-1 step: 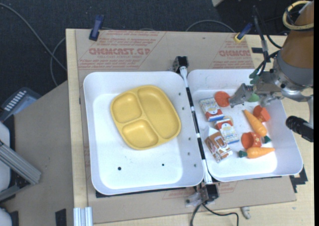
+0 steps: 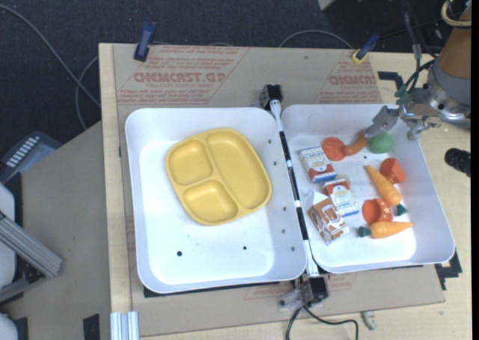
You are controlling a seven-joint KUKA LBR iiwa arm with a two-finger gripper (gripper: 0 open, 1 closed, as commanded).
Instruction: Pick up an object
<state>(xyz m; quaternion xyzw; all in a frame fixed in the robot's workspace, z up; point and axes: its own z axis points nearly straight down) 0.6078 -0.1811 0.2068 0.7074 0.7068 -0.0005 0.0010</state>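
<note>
Two white bins sit side by side on the worktop [image 2: 224, 69], and the claw [image 2: 397, 115] hangs at the top of the right bin [image 2: 434, 211] near the green ball [image 2: 381, 143], maybe to grab it, though I cannot tell how its grip stands.

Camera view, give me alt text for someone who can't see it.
The end effector hangs over the far end of the right bin, beside a green ball among toy carrots and small cartons. The left bin holds a yellow divided plate.
</note>
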